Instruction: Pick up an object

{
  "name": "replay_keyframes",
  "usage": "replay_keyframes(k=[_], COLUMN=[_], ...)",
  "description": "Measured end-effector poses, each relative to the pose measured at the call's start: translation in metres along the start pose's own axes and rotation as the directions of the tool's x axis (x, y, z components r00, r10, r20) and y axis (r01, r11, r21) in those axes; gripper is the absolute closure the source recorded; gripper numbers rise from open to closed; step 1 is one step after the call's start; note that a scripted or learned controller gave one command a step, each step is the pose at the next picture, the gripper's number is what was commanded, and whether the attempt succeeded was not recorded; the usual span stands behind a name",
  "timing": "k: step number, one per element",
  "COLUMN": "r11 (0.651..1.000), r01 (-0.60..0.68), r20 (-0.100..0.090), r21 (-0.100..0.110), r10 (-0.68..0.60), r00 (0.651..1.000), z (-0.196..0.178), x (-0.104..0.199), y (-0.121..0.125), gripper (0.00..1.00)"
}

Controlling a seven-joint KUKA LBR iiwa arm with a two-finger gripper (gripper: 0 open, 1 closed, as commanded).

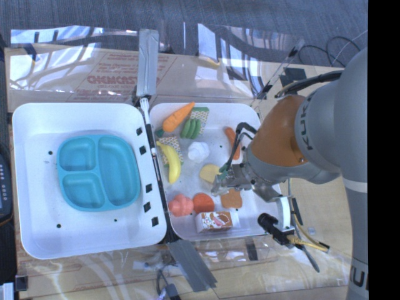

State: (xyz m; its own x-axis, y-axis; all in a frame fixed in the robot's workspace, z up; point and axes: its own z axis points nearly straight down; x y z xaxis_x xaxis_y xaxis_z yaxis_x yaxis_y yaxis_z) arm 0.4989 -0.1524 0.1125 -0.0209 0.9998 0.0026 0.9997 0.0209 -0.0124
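Toys crowd the right bin [247, 112]: carrot [179, 117], banana [170, 161], tomato [203, 202], carton [215, 220]. The left bin [31, 167] holds a blue divided tray [98, 171]. The tool [226, 183] hangs low beside a yellow piece [209, 173].

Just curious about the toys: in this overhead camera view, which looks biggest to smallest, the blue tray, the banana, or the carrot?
1. Blue tray, by far the largest.
2. Banana and carrot look about alike in length, too close to rank.

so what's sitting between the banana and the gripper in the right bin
In the camera view, a pale yellow piece lies between the banana and the gripper, close against the gripper.
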Motion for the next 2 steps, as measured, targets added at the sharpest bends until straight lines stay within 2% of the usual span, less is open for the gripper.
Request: replay_keyframes(k=[1,2], r11=[1.000,1.000], r01=[0.023,0.020], r20=[0.002,0.002], r21=[-0.014,-0.007], r10=[-0.023,-0.020], r00=[1.000,1.000], z=[-0.1257,-0.1224], x=[0.0591,0.0581], y=[0.0120,0.0106], gripper=[1.00,0.00])
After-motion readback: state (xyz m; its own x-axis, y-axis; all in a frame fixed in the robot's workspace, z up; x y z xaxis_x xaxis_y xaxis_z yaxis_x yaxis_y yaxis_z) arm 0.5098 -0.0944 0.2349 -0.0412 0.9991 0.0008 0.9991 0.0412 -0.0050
